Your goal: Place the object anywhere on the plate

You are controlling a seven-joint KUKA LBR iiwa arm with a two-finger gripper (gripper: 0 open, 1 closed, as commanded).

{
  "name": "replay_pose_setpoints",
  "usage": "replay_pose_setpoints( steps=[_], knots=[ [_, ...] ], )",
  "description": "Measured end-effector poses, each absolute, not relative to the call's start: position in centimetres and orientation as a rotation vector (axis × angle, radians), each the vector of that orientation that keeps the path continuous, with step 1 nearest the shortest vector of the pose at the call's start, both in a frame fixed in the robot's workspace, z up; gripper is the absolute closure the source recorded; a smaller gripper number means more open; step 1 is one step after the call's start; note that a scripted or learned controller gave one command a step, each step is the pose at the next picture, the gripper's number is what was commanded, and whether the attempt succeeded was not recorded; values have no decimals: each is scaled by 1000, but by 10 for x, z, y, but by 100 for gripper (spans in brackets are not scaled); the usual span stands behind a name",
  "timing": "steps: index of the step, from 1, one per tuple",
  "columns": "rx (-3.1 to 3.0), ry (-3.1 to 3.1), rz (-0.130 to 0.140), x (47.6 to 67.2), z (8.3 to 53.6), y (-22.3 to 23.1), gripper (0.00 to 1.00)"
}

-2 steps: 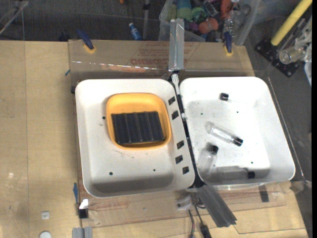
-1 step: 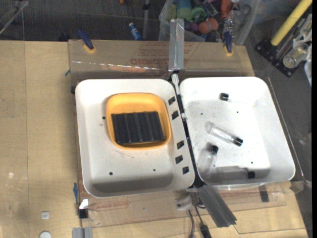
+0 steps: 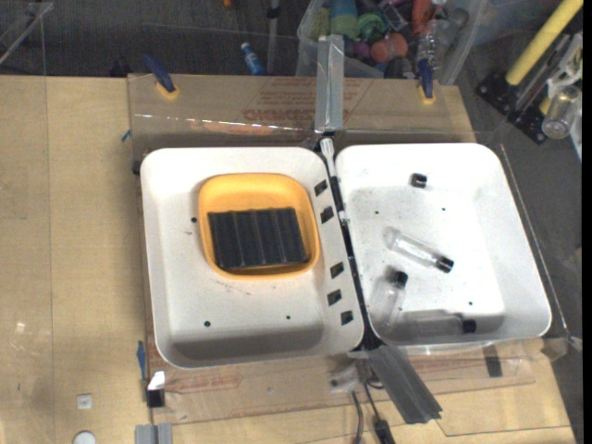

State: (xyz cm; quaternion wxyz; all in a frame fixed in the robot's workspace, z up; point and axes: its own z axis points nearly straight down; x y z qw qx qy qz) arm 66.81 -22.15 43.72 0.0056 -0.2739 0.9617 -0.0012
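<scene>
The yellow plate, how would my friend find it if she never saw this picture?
Look at the left white bin of the two. The yellow plate sits in its middle, with a dark ribbed block lying on it. It is the only brightly coloured thing in either bin.

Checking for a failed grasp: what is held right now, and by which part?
Nothing is seen held: the black ridged object lies on the orange plate.
</scene>
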Motion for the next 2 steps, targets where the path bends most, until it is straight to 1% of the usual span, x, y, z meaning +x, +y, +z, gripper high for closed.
replay_pose_setpoints(
  steps=[1,2],
  knots=[
    [-1161,2914,2,668,413,-221,100],
    [-1662,2655,-4,668,437,-221,100]
  ],
)
